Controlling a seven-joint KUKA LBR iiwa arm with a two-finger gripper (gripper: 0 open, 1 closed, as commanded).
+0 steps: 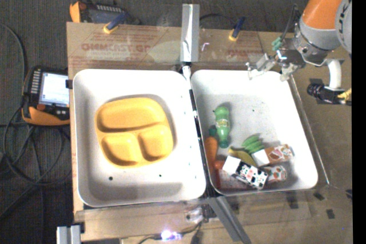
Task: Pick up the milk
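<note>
The milk (246,171) is a small white carton with black patches, lying on its side near the front edge of the right bin (297,117). It touches other toy groceries around it. My gripper (269,67) hangs over the bin's back rim, far behind the milk. Its two fingers point down and stand apart, open, with nothing between them.
In the right bin also lie a green bottle (222,123), a carrot (211,149), a green vegetable (252,142), and a white and orange carton (274,155). The left bin (86,140) holds a yellow divided tray (135,130). A metal divider (190,37) stands behind the bins.
</note>
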